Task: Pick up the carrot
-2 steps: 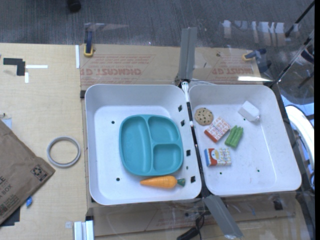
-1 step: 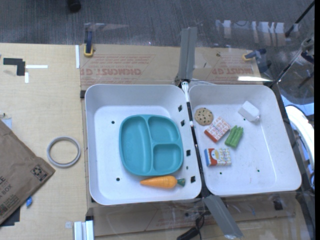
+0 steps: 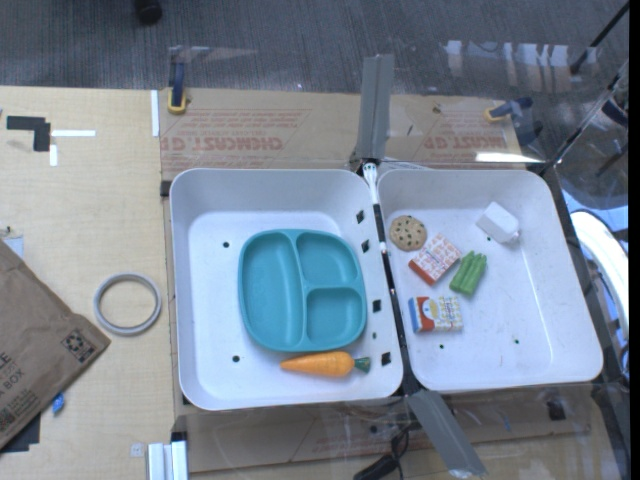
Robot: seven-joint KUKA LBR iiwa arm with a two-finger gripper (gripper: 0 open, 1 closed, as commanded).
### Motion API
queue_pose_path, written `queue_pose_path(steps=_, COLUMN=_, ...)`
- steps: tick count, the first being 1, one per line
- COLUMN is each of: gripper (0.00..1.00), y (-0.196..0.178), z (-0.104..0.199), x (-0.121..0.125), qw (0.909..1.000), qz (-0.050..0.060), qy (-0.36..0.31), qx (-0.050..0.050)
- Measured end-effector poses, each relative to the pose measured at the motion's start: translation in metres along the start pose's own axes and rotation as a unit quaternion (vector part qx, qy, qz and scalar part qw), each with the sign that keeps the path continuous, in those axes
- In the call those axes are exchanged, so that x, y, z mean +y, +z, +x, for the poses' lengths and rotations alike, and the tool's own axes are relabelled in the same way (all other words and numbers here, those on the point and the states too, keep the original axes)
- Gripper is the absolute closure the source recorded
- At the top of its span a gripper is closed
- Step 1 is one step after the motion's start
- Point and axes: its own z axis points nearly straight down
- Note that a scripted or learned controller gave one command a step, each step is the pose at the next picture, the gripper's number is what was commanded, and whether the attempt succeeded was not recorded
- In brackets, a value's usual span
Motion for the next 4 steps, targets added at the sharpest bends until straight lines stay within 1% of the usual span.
queue_pose_path(steps=1, gripper=1.0, y=0.0, z=0.023, x=-0.024, qw=0.9999, qz=0.001, qy=0.011, qx=0.0)
queue_pose_path(steps=2, gripper=1.0, y=0.0, z=-0.007, x=-0.003, qw=0.9995, qz=0.0, qy=0.03, qx=0.0)
queue_pose_path(steps=3, gripper=1.0, y=0.001, z=0.004, x=-0.005, qw=0.9984, qz=0.001, qy=0.056, qx=0.0)
queue_pose_path(steps=4, gripper=1.0, y=0.001, z=0.014, x=-0.021, qw=0.9954, qz=0.002, qy=0.096, qx=0.0)
